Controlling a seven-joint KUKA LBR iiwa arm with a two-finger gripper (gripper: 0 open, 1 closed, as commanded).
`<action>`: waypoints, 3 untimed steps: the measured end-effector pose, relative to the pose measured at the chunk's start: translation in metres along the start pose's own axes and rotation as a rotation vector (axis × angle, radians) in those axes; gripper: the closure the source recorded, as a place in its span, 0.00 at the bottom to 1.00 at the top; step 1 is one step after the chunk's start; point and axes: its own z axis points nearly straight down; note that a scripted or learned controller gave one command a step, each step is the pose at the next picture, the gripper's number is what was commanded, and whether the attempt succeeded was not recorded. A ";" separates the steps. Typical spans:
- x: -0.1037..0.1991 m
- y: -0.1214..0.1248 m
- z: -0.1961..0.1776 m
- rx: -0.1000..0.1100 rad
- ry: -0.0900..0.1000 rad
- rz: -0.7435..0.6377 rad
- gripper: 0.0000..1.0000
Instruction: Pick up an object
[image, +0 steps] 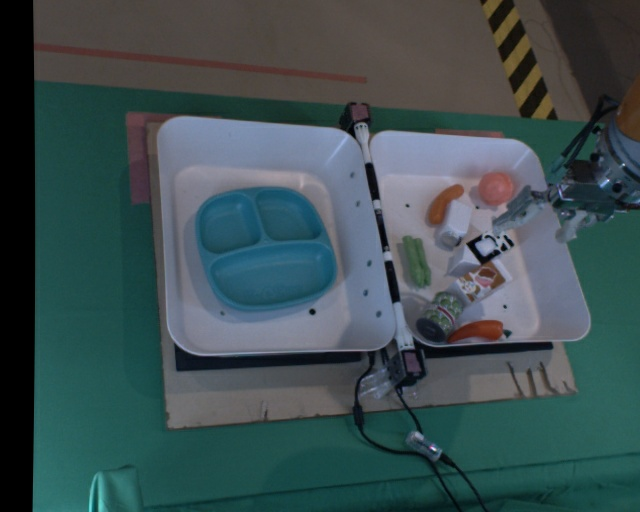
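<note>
On the left, a white bin (170, 160) held a blue plate (266, 248); the right bin (560, 290) held a carrot (445, 204), ball (496, 187), beans (415, 260), two cartons (478, 283), a jar (440, 315) and a chilli (476, 330); the gripper (542, 215) hung over its right side, fingers spread, gripping nothing; the arm was cut off.

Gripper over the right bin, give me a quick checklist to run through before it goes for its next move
1. Two-finger gripper free of any object: ok, fingers spread with nothing between them.
2. Gripper over the shallow white right bin: ok, near its right wall.
3. Nearest target, round pink-orange ball, unobstructed: ok, lies apart from the rest.
4. Black-and-white carton separable: not ok, touches the neighbouring carton.
5. Gripper height above the bin floor: cannot tell.
</note>
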 end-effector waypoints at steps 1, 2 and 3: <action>0.008 0.030 0.088 -0.004 -0.001 0.000 0.00; -0.005 0.034 0.174 -0.005 -0.002 -0.001 0.00; -0.007 0.036 0.161 -0.014 -0.007 0.004 1.00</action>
